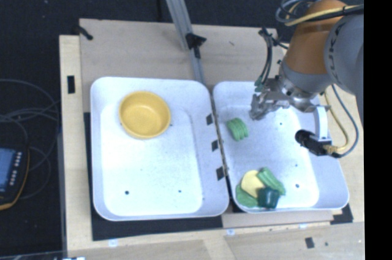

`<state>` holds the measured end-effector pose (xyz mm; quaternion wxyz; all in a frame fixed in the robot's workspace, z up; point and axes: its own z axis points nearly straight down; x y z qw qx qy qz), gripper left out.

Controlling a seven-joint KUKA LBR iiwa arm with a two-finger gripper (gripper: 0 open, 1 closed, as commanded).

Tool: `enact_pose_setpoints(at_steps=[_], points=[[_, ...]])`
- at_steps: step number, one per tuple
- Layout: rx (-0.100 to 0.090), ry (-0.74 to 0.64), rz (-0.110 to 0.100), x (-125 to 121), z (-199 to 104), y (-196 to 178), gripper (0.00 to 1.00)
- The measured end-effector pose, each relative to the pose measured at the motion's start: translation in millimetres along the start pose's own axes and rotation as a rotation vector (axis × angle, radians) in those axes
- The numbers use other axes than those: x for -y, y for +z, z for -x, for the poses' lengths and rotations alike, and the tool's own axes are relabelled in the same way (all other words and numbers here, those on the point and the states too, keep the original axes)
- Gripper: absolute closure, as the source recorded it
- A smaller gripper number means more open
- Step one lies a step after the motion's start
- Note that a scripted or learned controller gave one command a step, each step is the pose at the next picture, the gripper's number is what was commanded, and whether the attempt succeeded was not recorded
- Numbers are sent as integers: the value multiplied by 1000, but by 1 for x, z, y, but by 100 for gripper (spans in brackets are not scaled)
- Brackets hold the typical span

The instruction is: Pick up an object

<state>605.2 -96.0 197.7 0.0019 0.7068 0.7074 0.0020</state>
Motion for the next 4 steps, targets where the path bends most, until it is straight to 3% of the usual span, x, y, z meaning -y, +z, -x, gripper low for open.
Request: enact_pose_setpoints(at_steps=[1, 4], points=[[0, 1, 0, -1, 0, -53, 100], [-1, -3, -5, 28, -156, -61, 100]])
